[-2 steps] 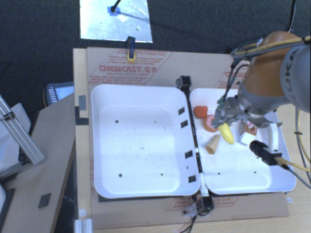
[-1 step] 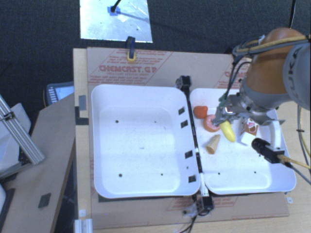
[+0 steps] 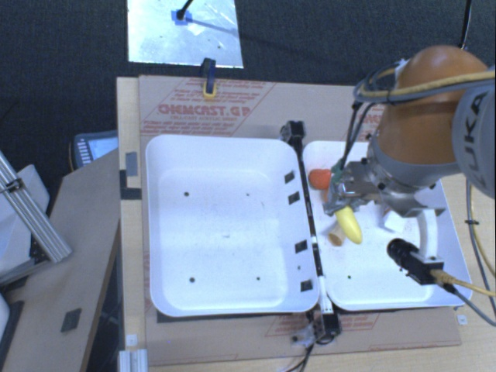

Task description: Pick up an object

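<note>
Camera view is looking down at a slant on two shallow white bins sitting side by side on the table (image 3: 232, 103). The grey arm (image 3: 434, 107) is reaching in from the right, with its gripper (image 3: 335, 198) hanging over the right bin (image 3: 372, 289), close to the divider between the bins. I cannot tell whether the gripper is open or closed.

A yellow banana-shaped object (image 3: 349, 227) is lying slantwise in the right bin just below the gripper, so near that I cannot tell if they are touching. An orange object (image 3: 318, 178) is sitting just beside the gripper on its far side. A small tan piece (image 3: 335, 239) is resting by the banana's lower left.

I am judging the banana to be a light, stiff, smooth plastic toy, probably slippery along its curve. I am therefore planning to grip across its narrow middle, not its tapered ends.
</note>
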You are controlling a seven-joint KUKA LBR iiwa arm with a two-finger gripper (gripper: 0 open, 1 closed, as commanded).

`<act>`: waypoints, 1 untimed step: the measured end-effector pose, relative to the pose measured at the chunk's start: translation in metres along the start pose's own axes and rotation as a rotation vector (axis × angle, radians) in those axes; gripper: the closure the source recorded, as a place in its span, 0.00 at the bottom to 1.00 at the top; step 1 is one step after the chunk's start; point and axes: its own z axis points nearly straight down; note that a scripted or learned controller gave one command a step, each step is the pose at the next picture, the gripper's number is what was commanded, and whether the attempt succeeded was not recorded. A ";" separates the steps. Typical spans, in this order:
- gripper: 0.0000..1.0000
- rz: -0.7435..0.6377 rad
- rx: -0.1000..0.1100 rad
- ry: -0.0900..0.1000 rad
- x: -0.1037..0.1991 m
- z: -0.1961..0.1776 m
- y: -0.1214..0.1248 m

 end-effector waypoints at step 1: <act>1.00 0.000 0.000 -0.003 -0.004 -0.008 0.002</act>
